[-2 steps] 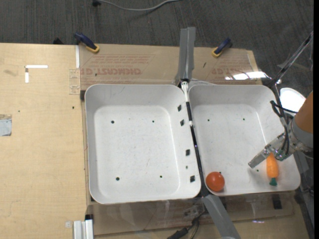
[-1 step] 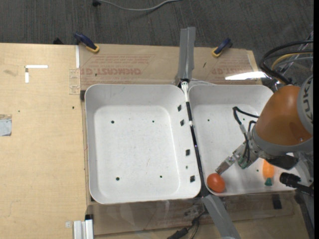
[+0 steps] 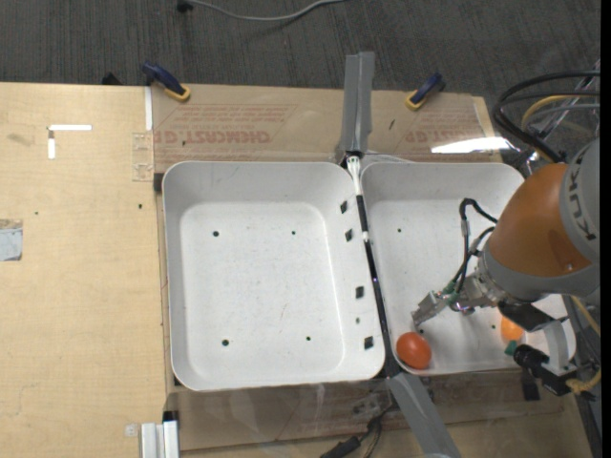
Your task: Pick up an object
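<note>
Orange ball [image 3: 413, 350] sits in right bin [image 3: 420, 208], front-left corner, tight vs walls. Gripper [image 3: 427, 308] hovers just above-right, apart; open/shut: can't tell. Left bin [image 3: 191, 184] has free room.

Small round orange-red ball [image 3: 413, 350], lying at near-left corner of right bin [image 3: 420, 208].

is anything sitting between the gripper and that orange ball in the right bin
Nothing visible is in the way. The orange ball lies near the front left corner of the right bin, and the gripper hangs just above and slightly right of it in the picture, with bare white bin floor between them. A second small orange object sits further right, beside the arm.
</note>
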You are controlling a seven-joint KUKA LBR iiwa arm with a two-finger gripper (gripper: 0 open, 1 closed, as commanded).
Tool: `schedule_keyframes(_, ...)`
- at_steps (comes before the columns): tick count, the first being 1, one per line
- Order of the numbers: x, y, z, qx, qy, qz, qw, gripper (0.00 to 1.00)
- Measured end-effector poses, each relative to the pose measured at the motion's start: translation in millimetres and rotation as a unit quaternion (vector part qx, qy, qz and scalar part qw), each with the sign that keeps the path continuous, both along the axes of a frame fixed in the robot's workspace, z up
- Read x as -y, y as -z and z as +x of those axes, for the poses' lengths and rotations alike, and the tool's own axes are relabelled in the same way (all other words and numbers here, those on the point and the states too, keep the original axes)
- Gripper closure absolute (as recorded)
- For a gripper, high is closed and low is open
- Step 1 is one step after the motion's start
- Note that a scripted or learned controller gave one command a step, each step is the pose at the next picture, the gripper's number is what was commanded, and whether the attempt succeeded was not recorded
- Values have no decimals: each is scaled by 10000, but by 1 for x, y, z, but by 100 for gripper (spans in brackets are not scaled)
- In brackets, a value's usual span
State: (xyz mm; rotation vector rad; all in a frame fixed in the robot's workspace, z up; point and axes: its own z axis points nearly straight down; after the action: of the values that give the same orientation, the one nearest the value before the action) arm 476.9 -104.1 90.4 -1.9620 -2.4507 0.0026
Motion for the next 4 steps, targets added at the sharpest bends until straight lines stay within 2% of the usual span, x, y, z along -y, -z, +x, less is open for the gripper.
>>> schedule_keyframes(1,69,-128,74,8,53,-10,10000,0)
schedule_keyframes(2,119,-48,33,-11,-10,1,10000,0)
schedule_keyframes(3,116,1,8,-7,-962,23,9954,0)
schedule_keyframes(4,116,-8,8,-9,-965,19,9953,100)
